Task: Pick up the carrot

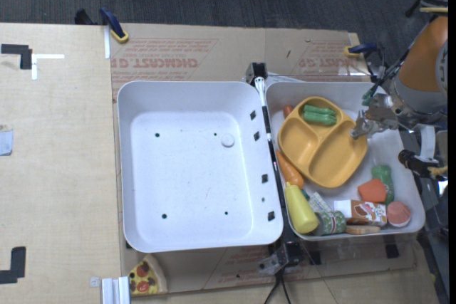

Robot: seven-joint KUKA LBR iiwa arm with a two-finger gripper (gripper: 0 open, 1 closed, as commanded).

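- Camera view: the carrot (289, 171) is lying squeezed between the yellow plate (322, 146) and the bin wall (271, 153).
- The gripper (362, 126) is hanging over the plate's right edge; I cannot tell if its fingers are open.

Both bins (135, 224) are white. The divided plate (320, 153) is yellow and holds a green pod (318, 114), while the carrot (290, 171) is orange. The arm (427, 60) shows an orange band.

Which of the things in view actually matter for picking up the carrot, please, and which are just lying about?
Belongs to the job:
- carrot, wedged between the plate and the right bin's left wall
- gripper, over the plate's right rim

Lying about:
- yellow divided plate
- green pepper on the plate
- yellow bottle
- pizza slice outside the bins
- left bin
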